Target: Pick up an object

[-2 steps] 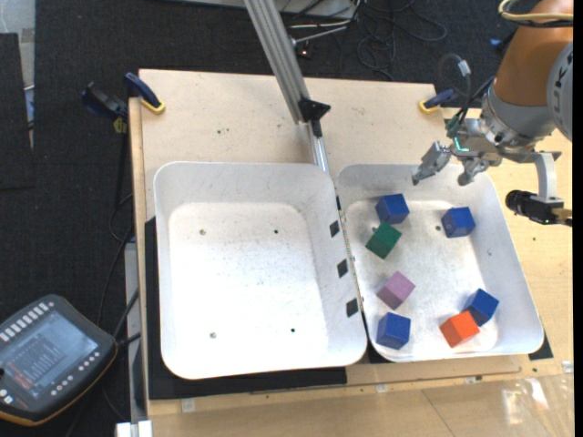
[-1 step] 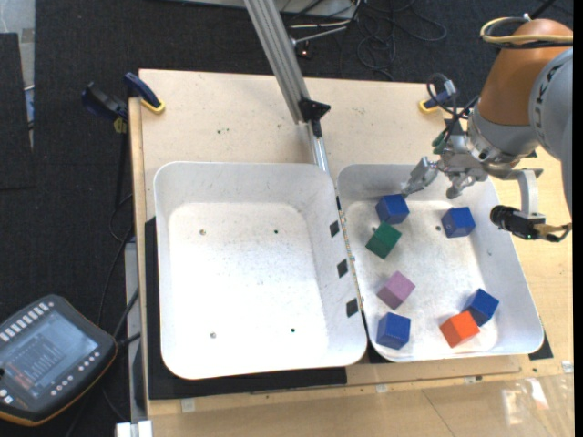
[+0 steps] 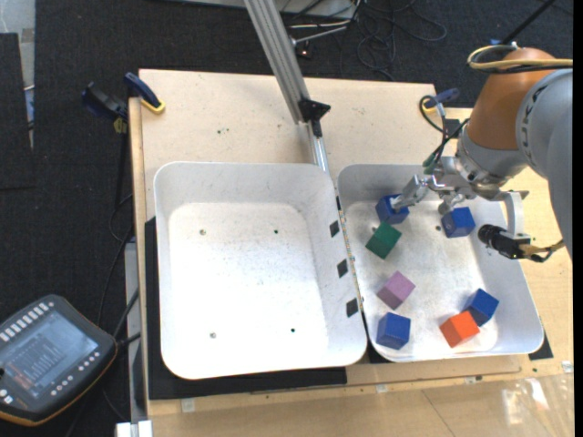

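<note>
**Ops:** Camera view status? Where's your gripper?

**Arm:** I reach in from the right, orange band above my wrist. My two-finger gripper point(image 3: 426, 192) sits over the upper part of the right shallow white plastic bin point(image 3: 510, 285). Two small blue cubes up there: one at upper left point(image 3: 393, 209) by the tip of one finger, one further right point(image 3: 457, 221) under the other side of the gripper. Fingers look spread, one toward each cube. Nothing between them that I can see.

**Ops:** Touching either cube?

**Arm:** Left finger tip is at the upper-left blue cube, touching or just beside it, can't tell which. The right blue cube is close below the gripper body; contact unclear.

**Ops:** Rest of that bin?

**Arm:** Small green cube point(image 3: 384, 240) just below the upper-left blue one, near the bin's left wall. Pale purple cube point(image 3: 396, 289) lower down, mid-left. Third blue cube point(image 3: 393, 330) near the bottom left corner. Orange-red cube point(image 3: 459, 328) near the bottom edge, with a fourth blue cube point(image 3: 483, 306) just beside it at upper right, nearly touching.

**Ops:** Other bin?

**Arm:** Left shallow white bin point(image 3: 241, 271) sits next to the right one, rims meeting in the middle. Both on the pale wooden bench point(image 3: 237, 116). Grey metal strut point(image 3: 278, 48) runs diagonally down from the top to the gap between the bins. Grey handheld pendant with a screen point(image 3: 46, 358) lies at the lower left, off the bench.
</note>
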You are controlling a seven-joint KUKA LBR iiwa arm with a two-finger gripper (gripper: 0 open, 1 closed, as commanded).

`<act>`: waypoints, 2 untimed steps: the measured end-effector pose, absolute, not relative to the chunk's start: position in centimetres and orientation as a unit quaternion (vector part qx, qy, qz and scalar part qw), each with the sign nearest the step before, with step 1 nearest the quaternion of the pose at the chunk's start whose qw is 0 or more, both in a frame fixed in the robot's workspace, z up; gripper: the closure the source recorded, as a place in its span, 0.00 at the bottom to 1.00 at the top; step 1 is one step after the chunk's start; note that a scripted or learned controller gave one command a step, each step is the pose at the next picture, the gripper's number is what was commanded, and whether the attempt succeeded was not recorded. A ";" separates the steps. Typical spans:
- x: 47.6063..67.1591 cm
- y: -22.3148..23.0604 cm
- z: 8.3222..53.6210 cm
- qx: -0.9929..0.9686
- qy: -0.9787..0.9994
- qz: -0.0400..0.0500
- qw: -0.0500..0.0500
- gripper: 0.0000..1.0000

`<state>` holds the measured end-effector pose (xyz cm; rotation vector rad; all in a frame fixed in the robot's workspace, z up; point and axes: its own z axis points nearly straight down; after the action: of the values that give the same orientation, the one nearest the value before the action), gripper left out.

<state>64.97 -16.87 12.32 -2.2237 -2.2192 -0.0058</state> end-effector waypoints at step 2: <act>65.7 -16.9 13.0 -0.706 -0.708 -0.007 -0.011 1.00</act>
<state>65.69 -16.95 13.01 -2.2331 -2.2406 -0.0214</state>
